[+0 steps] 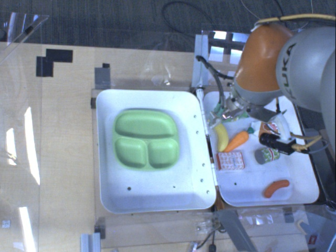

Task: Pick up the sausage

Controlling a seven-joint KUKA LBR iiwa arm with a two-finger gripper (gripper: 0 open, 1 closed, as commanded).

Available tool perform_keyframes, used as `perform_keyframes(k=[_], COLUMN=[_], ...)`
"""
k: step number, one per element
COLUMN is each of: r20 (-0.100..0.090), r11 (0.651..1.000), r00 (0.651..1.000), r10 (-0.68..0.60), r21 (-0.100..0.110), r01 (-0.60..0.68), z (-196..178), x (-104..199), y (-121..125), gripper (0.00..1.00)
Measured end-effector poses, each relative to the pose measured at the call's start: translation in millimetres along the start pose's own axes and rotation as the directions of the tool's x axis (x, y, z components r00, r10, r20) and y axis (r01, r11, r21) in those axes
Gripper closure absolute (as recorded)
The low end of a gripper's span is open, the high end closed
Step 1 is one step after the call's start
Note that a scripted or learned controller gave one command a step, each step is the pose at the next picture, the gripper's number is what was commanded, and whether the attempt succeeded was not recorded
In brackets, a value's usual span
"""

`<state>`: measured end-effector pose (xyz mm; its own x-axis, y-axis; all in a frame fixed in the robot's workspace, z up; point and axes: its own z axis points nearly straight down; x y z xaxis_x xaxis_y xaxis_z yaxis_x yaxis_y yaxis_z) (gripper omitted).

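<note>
Nothing done yet toward the pick, judging by how things lie. Sausage (276, 188) down flat on the floor of the right bin (304, 175), in its near right part, close to the near rim, with nothing touching it. Short and plump, orange-red, smooth and a little glossy, slightly curved, long axis running roughly left to right with the right end lifted a touch farther away. Bare white floor all round it, so likely an easy approach from above.

Farther in: a red-and-white packet (231, 161) flat near the bin's left wall, and a small green-labelled can (266, 155) to its right, both apart from the sausage. Beyond those, a carrot (239, 139) lying at a slant, just beside a banana (222, 137).

Farther still, over the far left part of the same bin, the gripper (224, 113), just beyond the banana and carrot and well apart from the sausage. Whether spread or closed, cannot tell; nothing seen held in it. Above it, the orange band and grey body of the arm (307, 67).

Left to do, by this reading: the whole job, meaning travel across the bin toward the near right part, descent over the sausage, closing on it, and the lift.

In the left bin (157, 196), 1 green divided plate (146, 139) with 3 compartments.
</note>
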<state>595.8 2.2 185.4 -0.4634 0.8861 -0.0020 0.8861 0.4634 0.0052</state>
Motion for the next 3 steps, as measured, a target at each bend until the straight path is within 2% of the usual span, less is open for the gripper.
perform_keyframes(k=[1,2,3], r20=[0.004,0.000,0.005], r11=[0.982,0.977,0.868], r00=[0.982,0.977,0.868], r10=[-0.187,-0.214,-0.496], r21=[-0.004,0.000,-0.004], r01=[0.187,0.214,0.496], z=[-66,1,-43], x=[-35,10,-20], y=[52,8,40], gripper=[1.00,1.00,1.00])
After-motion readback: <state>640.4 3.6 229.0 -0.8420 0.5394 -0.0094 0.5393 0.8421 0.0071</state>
